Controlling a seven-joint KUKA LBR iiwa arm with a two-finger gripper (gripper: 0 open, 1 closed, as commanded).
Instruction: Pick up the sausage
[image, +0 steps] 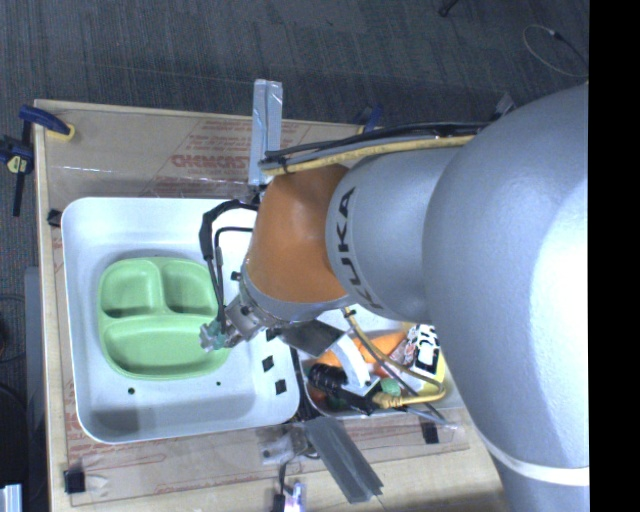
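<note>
My gripper (214, 335) hangs low over the left bin (82, 390), at the right rim of a green divided plate (150, 315). Its tip is small and dark against the plate, and I cannot make out anything held in it. The grey arm with its orange band (295, 240) covers most of the right bin. A jumble of objects (372, 372) shows under the arm there: orange, white and black pieces. I cannot tell which of them is the sausage.
The green plate has three compartments and lies in the middle of the left bin. The wall between the two bins (275, 375) stands just right of the gripper. A metal bracket (267, 120) rises at the back of the bench, and blue clamps (45, 122) sit at the far left.
</note>
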